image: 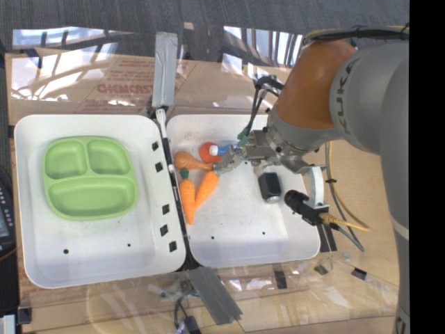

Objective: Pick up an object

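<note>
You have two white bins side by side on the bench (361, 186). The left bin (42, 256) contains one green plate (89, 177) with three compartments, and all three compartments have nothing in them. The right bin (236, 245) contains the toy food, gathered near its left wall: two orange carrots (197, 192) that lie close together and make a V shape, one brown-orange piece (189, 161) just above them, and one red round thing (208, 151) beside that piece. One dark small object (270, 186) lies in the same bin, more to the right, apart from the food. The gripper (233, 155) is low over the right bin, just beside the red round thing and the top of the right carrot. You can see something blue at its tip, but I cannot tell what this is. How the gripper stands, wide or narrow, I cannot tell from this view, and I see nothing clearly held in it.
</note>
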You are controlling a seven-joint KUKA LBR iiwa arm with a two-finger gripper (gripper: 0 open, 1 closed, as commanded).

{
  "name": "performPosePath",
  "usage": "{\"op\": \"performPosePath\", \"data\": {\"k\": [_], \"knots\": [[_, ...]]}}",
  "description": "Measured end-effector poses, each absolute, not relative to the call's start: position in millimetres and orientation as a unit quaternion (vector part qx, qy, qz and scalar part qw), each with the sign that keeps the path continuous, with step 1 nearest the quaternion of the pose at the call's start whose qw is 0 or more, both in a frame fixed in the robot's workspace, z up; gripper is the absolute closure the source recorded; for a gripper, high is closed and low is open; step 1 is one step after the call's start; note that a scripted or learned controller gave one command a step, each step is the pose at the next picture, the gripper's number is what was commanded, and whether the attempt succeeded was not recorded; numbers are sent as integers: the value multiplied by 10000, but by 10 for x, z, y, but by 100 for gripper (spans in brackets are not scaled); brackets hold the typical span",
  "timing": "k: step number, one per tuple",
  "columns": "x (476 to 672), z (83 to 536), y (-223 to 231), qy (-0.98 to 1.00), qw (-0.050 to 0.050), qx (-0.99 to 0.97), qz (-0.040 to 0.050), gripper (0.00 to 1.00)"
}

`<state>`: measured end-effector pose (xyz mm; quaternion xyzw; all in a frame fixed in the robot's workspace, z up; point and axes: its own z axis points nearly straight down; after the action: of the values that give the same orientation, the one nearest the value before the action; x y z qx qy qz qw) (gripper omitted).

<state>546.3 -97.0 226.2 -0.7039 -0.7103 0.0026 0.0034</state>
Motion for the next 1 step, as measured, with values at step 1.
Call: {"op": "performPosePath", "data": {"k": [1], "knots": [[5938,1014,-1075,-7538,37,-6571,28,0]]}}
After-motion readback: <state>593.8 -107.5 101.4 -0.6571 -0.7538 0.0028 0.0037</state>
